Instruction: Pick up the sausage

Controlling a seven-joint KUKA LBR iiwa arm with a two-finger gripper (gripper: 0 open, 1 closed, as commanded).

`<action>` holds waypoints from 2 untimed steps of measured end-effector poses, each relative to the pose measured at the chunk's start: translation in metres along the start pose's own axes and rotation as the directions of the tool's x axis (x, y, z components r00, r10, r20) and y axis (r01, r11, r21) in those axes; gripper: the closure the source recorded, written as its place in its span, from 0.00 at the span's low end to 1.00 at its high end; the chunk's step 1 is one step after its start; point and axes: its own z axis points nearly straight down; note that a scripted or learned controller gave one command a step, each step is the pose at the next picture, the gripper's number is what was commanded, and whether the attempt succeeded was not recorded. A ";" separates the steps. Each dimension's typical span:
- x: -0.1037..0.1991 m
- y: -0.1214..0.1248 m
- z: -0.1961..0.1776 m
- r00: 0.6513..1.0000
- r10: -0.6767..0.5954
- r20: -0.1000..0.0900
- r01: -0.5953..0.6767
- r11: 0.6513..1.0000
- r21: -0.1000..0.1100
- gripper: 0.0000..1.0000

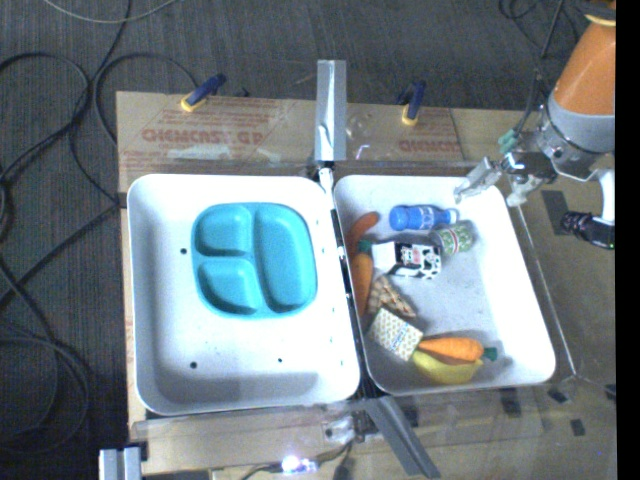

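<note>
smooth white bin (pixel 530 298), glossy curved sausage (pixel 362 230)

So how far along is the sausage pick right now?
Nothing looks done yet. The sausage lies in the right bin by its left wall, above a carrot. The gripper hangs over that bin's upper right corner, apart from the sausage, with nothing between its fingers. Left to do: move across to it, descend, grasp and lift.

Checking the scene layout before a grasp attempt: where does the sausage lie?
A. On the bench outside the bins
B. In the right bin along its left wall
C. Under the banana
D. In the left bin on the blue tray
B: the sausage lies in the right bin, close to its left wall, above the carrot.
</note>
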 end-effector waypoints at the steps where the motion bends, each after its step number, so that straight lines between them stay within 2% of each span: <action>1: 0.043 0.033 0.099 0.994 0.109 0.002 -0.109 0.994 0.001 0.00; 2: 0.080 0.038 0.145 0.999 0.038 0.012 -0.038 0.999 0.006 0.00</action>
